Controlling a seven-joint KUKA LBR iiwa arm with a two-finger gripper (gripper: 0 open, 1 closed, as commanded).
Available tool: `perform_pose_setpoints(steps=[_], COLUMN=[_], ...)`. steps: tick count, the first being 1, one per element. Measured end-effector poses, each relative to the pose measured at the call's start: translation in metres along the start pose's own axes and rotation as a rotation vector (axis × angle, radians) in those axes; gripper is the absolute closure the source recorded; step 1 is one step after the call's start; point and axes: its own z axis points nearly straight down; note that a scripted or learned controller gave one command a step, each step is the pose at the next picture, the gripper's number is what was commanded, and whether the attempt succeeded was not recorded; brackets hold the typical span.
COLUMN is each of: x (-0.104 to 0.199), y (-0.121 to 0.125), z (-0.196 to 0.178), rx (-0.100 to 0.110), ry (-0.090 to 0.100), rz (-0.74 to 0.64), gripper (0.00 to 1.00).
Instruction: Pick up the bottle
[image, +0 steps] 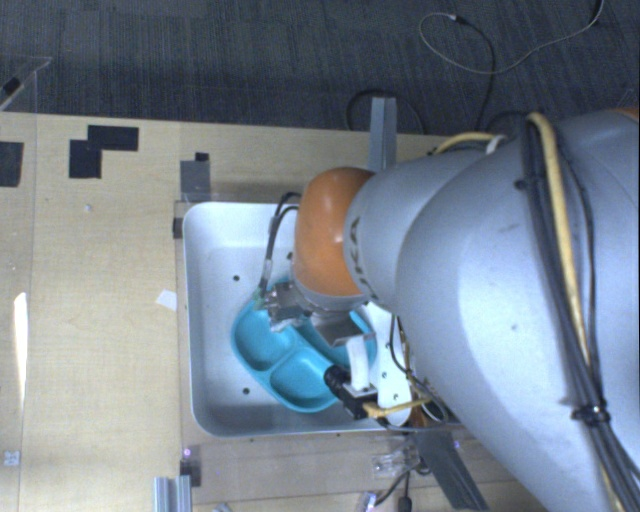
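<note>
A: What is seen nearest the lower edge of the view?

B: The front wall of one white bin (215, 425) is seen there, with a strip of bare floor just behind it. Wooden bench (100, 300) is spread to the bin's left, and a small white scrap (166, 298) is laid on it just beside the bin's left wall.

A: How much open room is left inside the bin?

B: The left part and the far left corner of the floor are left bare. The right part is covered by the grey arm (500, 300), and the bin's right wall is hidden under it.

A: What is counted in the bin?

B: One blue divided tray (285, 370) is counted, lying near the front wall with two hollows showing. A bottle cannot be made out.

A: And the gripper?

B: The gripper (300, 310) is placed over the tray's far edge, beneath the orange band (325, 235). Its state cannot be told.

A: Farther back?

B: Two black marks (100, 148) are seen on the bench, then dark carpet (200, 60) with one thin cable (480, 50).
</note>
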Motion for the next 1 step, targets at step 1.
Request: perform_pose_setpoints(steps=[1], x=[0.0233], y=[0.0235], z=[-0.1072], rx=[0.036], ry=[-0.01], rz=[0.353], gripper=[1.0])
